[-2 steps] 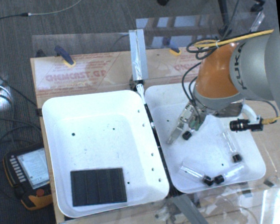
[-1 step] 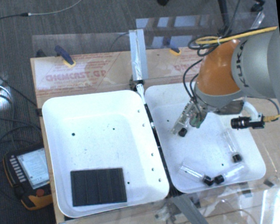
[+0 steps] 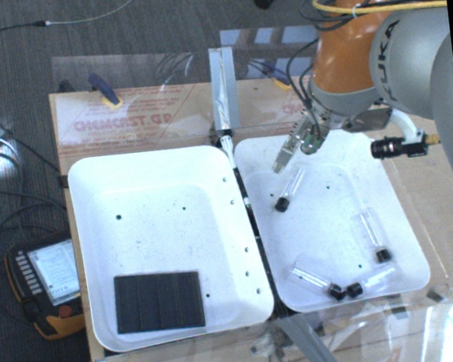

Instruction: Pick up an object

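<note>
Nearest you and well to the left of the jaws (image 3: 289, 154), the left bin (image 3: 94, 233) holds a flat black ridged panel (image 3: 159, 301) lying in its near corner. The right bin (image 3: 403, 220) holds several clear tubes with black caps. Two of them (image 3: 315, 280) (image 3: 366, 284) lie at the near edge, well below the jaws, with their caps almost touching; glare on the clear plastic makes their outlines hard for you to follow. Another tube (image 3: 373, 236) lies by the right wall. The tube nearest the jaws (image 3: 289, 189) sits just below them, tilted, cap toward you. The jaws hang over the bin's far left part; they look empty, but you cannot tell from here whether they are spread or closed. The arm (image 3: 390, 41) is cut off at the right, and the surface (image 3: 137, 121) beyond the bins shows faded red lettering you cannot read
</note>
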Available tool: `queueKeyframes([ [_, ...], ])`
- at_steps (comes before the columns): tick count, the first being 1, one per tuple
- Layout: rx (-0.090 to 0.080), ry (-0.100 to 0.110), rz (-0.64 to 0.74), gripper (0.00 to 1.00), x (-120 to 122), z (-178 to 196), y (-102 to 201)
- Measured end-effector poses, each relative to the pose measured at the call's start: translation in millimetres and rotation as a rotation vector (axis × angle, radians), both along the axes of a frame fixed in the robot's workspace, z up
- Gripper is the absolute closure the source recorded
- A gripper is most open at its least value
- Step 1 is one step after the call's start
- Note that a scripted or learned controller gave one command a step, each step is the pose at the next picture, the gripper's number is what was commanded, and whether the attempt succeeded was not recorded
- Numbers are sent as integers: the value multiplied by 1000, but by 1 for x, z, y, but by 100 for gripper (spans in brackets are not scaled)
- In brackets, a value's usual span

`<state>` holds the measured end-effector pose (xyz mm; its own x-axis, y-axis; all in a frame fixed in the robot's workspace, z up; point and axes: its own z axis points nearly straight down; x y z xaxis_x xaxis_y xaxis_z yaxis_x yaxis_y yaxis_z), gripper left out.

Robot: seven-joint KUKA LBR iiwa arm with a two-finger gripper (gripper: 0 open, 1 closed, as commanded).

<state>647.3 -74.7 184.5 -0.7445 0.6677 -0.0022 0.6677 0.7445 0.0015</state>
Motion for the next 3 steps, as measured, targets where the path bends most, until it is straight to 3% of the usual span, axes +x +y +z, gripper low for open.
queueKeyframes([
  [1,-1,1,102,100,5,0,67],
  [2,0,1,12,100,7,44,136],
  [3,-1,-1,12,100,7,53,136],
])
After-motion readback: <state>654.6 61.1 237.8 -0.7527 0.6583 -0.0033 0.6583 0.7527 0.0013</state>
